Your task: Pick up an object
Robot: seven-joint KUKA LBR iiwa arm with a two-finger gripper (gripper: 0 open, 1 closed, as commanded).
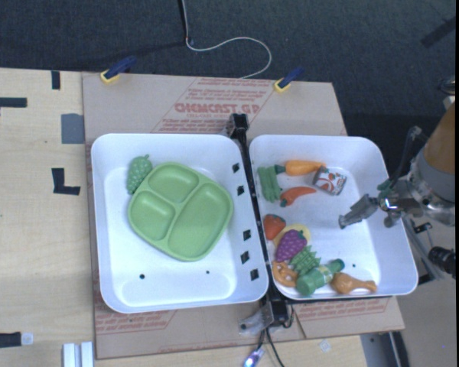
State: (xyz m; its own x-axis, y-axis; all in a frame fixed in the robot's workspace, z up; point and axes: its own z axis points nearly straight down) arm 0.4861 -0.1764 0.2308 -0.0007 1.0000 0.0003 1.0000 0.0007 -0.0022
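In the left bin (107,228) lie one green divided plate (180,211) and one grape bunch (138,172). The right bin (367,153) holds about ten toy foods along its left side; the nearest, a small can (330,180), lies up-left of the gripper (352,217), whose fingers hold nothing; open or closed, I cannot tell.

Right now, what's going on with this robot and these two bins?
A grey robot arm reaches in from the right over the right-hand bin, its pincer hovering above a bare white patch with nothing between its fingers. That bin holds toy food along its left and near side: an orange carrot, a small can, purple grapes and other pieces. The left bin holds a green divided plate with green grapes beside it. Nothing has been picked up yet.
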